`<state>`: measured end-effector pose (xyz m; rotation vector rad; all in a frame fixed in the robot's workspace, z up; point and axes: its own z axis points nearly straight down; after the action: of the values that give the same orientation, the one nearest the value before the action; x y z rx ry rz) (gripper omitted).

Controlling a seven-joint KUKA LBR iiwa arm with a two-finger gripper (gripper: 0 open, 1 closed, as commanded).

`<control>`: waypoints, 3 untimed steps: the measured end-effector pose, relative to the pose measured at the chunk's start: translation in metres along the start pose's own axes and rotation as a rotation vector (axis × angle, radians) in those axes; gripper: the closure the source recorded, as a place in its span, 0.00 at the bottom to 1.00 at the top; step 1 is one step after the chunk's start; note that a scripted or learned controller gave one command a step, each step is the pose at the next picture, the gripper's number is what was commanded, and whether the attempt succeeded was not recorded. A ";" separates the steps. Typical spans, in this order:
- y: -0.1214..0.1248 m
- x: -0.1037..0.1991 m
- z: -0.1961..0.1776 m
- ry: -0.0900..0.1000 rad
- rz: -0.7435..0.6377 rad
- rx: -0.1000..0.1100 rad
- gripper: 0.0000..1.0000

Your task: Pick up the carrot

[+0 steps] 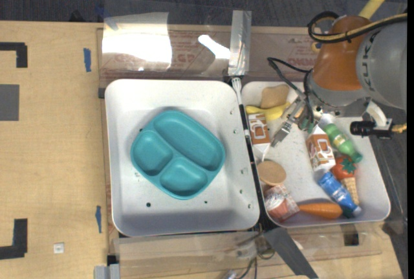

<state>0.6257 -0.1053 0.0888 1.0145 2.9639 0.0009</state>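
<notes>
The carrot [319, 210] is orange and lies flat along the front wall of the right bin [378, 206], between a red-and-white can [281, 204] and a blue bottle [336, 191]. My gripper [291, 127] hangs over the back half of the same bin, well behind the carrot and to its left. Its fingers look open with nothing between them; one silver finger [282, 133] points down-left toward an orange-and-white carton [259, 129]. The orange wrist band [336, 61] sits above and to the right.
The right bin is crowded: a yellow piece [274, 113], a beige piece [275, 95], a tan disc [272, 173], a green bottle [341, 140], a printed box [321, 151] and a red piece [343, 171]. In the left bin [123, 206] rests a teal divided plate [178, 152].
</notes>
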 end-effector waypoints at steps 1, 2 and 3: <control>-0.003 -0.027 0.001 0.001 0.297 0.000 0.00; -0.011 -0.047 0.002 0.001 0.606 0.002 0.00; -0.068 -0.070 0.002 0.007 0.922 -0.001 0.00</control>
<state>0.6394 -0.2016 0.0871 2.2321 2.2090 0.0113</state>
